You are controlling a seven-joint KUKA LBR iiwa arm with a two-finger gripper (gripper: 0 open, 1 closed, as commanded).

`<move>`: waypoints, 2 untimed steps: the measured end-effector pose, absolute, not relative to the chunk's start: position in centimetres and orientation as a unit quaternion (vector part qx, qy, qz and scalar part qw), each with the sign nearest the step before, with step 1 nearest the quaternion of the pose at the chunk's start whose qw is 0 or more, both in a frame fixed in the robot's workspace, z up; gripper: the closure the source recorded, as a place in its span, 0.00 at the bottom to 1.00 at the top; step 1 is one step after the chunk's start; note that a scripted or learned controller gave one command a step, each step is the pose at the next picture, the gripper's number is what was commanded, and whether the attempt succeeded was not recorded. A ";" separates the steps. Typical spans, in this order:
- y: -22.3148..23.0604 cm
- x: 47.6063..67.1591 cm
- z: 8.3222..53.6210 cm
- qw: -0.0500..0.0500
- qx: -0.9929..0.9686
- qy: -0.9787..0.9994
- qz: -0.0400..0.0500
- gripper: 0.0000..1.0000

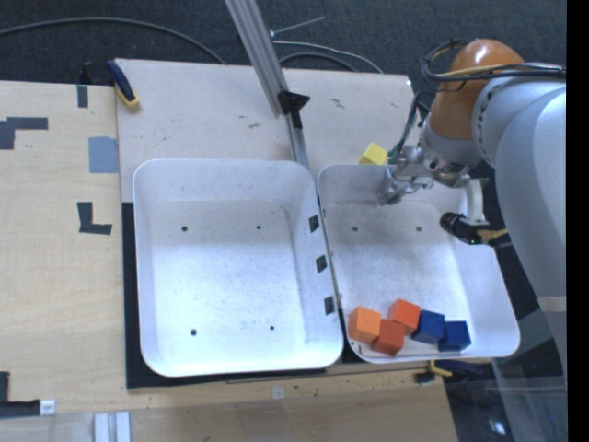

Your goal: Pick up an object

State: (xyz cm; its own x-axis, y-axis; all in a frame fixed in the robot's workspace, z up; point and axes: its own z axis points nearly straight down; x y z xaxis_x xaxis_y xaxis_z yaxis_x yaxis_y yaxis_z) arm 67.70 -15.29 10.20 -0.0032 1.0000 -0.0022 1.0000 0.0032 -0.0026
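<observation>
The small blocks (pixel 405 327), orange and blue, lie clustered at the near edge of the right bin (pixel 479 284); they look rigid, light and flat-sided, so a pinch across two opposite faces of an outer block should hold. The gripper (pixel 398 190) hangs over the bin's far edge, well apart from them, just beside a yellow block (pixel 374 155) on the tabletop (pixel 202 109), and whether it is open or closed I cannot tell
</observation>
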 end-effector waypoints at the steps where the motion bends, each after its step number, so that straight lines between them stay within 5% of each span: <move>1: -15.3 59.8 9.1 0.003 -0.708 -0.707 0.003 1.00; 2: -15.1 55.7 24.4 -0.003 -0.707 -0.707 -0.002 1.00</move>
State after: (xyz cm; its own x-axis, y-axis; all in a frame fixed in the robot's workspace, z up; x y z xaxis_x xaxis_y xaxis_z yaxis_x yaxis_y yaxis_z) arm 55.67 -15.06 24.42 -0.0003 1.0000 -0.0018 1.0000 0.0003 0.0063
